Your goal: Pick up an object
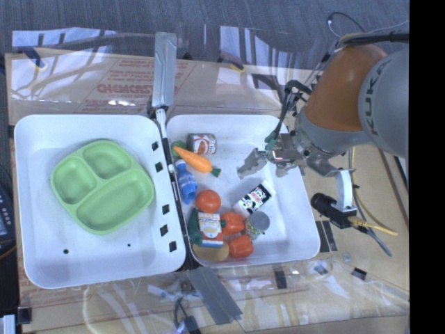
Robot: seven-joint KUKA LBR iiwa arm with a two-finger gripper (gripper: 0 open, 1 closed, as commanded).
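From the camera above the bench, the gripper (256, 160) is seen over the right bin (295, 214), in its upper middle part, carried by the grey arm (361, 110) that reaches in from the right; how far its fingers stand apart cannot be told from this slant, and nothing is seen held between them; the claw appears to be above the white floor of the bin, not in contact with any object, though its height cannot be fixed.

The nearest candidate is judged to be the small black-and-white carton (254, 198); it lies just below the claw in the picture, that is, nearer the front wall of the bin; its long axis runs aslant, from lower left to upper right; a short descent and a small shift toward the front would be called for, with the fingers set across that slant.

The carton is seen as a little box with a black-and-white patched print, lying on its side; a grey round lid or can (258, 222) lies just beside it at its lower end.

Further to the left, along the divider, a carrot (193, 159), a small can (202, 143), a blue bottle (185, 182) and a cluster of red and orange pieces (221, 225) are crowded together; these are farther from the claw.

The left bin (35, 249) bears a green divided plate (102, 185).
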